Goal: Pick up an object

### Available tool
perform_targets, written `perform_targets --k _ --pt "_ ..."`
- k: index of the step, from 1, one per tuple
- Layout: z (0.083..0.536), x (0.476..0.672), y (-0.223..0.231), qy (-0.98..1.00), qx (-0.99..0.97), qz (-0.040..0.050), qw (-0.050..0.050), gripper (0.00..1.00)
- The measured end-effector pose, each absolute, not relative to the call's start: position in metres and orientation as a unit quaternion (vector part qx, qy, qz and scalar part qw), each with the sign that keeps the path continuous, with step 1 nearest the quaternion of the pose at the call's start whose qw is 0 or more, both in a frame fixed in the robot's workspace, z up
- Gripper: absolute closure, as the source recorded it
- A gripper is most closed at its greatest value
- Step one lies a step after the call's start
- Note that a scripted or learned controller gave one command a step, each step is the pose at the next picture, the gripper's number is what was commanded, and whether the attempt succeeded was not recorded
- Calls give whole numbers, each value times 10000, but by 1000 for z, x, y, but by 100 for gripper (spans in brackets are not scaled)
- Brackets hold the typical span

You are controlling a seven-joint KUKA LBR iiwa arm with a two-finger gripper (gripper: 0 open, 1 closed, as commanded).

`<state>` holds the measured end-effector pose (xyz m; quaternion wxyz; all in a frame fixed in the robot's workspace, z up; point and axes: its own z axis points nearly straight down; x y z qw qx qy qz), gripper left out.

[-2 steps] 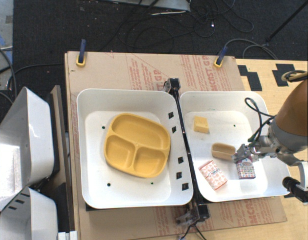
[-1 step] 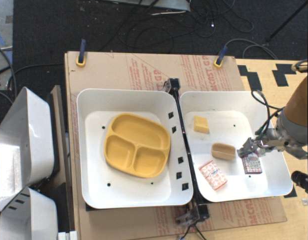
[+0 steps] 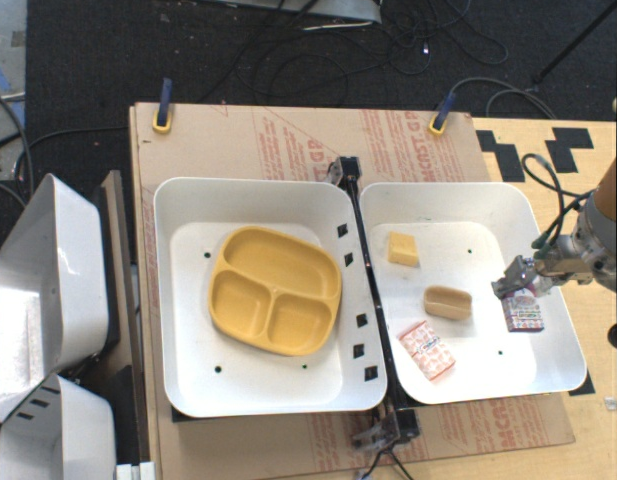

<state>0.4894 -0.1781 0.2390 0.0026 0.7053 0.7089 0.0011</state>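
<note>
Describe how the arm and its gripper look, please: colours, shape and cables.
The arm is grey, with an orange patch at the frame's right edge. Dark cables loop beside it. The gripper is small, grey metal, with darker parts.

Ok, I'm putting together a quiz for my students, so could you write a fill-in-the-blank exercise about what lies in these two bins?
1. The yellow tray with three compartments lies in the ____ bin.
2. The yellow block, the tan bar and the red-patterned packet lie in the ____ bin.
3. The tan bar lies between the yellow block and the ____.
4. The gripper hangs over the right bin's ____ side.

Missing words: left; right; red-patterned packet; right
</note>
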Motion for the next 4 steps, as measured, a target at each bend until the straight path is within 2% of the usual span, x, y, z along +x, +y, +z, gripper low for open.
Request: perform_targets --k 1,2,4 --pt "232 482 -119 7100 7042 1 -10 100" --pt "236 491 -64 7106 7036 7 -1 100" --pt "246 496 34 7103 7038 0 -4 100"
